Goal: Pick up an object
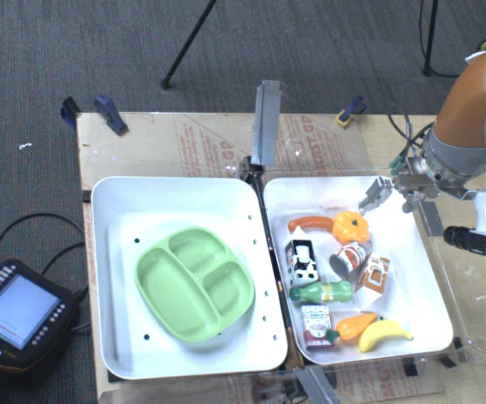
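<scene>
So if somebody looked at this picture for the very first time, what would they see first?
Probably the big green divided plate, lying alone in the left bin. Next, the bright pile of toy food in the right bin: an orange pumpkin, a yellow banana, a carrot and a green bottle. The gripper hovers over that bin's upper right part.

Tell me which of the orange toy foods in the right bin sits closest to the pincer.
The small orange pumpkin, round and ribbed, just below and left of the pincer. The sausage lies farther left; the carrot is near the bin's front.
</scene>
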You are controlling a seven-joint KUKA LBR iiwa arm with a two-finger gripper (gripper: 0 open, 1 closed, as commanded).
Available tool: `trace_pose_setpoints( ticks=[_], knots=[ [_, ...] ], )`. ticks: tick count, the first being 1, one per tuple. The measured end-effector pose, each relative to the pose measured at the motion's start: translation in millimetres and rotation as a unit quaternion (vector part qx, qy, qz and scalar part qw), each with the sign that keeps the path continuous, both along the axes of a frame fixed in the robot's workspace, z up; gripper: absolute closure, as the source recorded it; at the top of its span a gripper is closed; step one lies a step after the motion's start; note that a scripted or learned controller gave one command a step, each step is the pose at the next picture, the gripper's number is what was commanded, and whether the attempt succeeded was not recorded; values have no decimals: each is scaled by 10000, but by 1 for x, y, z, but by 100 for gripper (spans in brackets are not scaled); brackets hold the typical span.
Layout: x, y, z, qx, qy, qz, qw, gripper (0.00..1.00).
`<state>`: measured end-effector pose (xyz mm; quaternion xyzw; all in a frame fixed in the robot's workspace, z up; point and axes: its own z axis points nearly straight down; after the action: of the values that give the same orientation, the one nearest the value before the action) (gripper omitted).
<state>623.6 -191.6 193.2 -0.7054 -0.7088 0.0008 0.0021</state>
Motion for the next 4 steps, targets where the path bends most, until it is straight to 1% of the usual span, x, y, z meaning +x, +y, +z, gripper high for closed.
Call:
trace_pose_setpoints(
  ticks=[1,2,3,4],
  knots=[
    [-7,32,-107,2,-4,930,9957,0],
    [-24,26,-58,-1,-11,763,9971,0],
    [6,30,-108,-2,-3,284,9996,0],
    [-11,15,-107,-1,1,510,9987,0]
  ],
)
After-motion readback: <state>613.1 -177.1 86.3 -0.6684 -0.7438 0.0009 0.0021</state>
